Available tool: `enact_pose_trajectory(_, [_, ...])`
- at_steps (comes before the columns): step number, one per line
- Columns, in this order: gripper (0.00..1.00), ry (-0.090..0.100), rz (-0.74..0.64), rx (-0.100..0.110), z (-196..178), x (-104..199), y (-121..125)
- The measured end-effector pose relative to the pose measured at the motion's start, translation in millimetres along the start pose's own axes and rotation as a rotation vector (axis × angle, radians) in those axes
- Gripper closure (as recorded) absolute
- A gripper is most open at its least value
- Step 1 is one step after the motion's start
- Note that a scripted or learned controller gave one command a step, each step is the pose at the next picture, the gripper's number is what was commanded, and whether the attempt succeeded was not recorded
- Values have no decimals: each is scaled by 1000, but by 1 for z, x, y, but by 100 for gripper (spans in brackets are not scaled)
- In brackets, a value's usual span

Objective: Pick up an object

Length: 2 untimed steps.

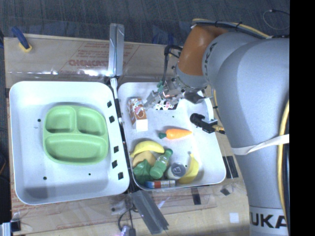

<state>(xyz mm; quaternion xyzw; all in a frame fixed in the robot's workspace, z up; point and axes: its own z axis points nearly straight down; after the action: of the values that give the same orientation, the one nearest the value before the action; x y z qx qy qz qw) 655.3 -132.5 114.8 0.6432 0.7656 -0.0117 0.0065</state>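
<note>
At right bin's [216, 173] far end, gripper [165, 96] hangs low over white floor; can't tell jaw state. Nearest item: carton [137, 112], just left of it, long axis running near-to-far. Carrot [176, 133] lies nearer cam, crosswise.

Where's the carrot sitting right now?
The carrot lies in the right bin, about mid-bin, pointing toward the arm's side. The small carton is to its left, and the bananas and green bottle lie nearer the camera.
</note>
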Motion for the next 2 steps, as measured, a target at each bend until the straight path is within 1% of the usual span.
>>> enact_pose_trajectory(1, [100, -4, -2, 2, -15, -5, -1])
enact_pose_trajectory(2, [0, 7, -6, 11, -12, 1, -1])
